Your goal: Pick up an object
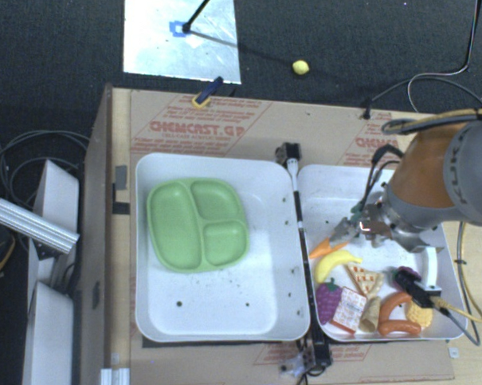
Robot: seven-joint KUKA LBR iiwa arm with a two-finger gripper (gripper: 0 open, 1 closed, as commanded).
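Partly, arm (433, 176) hides right bin (329, 183); gripper (353, 229) above toys.

The bench (228, 119) is covered w/ brown cardboard printed in red letters. Directly on it stand two shallow white bins, side by side and touching at the middle: the left bin (220, 306) and the right bin (337, 180). A small yellow-and-blue clip (207, 93) lies at the cardboard's far edge. Beyond the bench, on the dark floor (56, 44), lie a shiny metal sheet (184, 34) and a small yellow ball (301, 67).
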